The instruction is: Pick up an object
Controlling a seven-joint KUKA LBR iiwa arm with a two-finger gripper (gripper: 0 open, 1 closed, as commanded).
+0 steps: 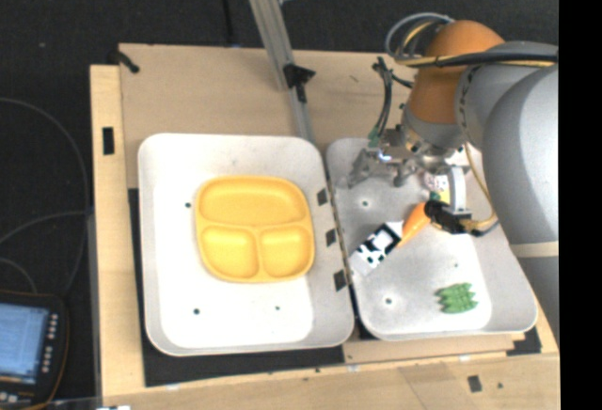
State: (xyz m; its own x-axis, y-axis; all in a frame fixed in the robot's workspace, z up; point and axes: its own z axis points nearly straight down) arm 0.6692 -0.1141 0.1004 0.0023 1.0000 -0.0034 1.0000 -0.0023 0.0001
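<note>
A robot gripper hangs over the right bin, finger state impossible to tell; crowded carrot and dice block risk a missed grab.

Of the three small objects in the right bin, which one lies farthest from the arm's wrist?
The green object, alone near the right bin's front corner; the orange object and black-and-white object lie nearer.

The arm is showing a thick, smooth grey body with a rounded orange band above the wrist. Thin grey cables are looping near this band, and metal parts are shining below.
</note>
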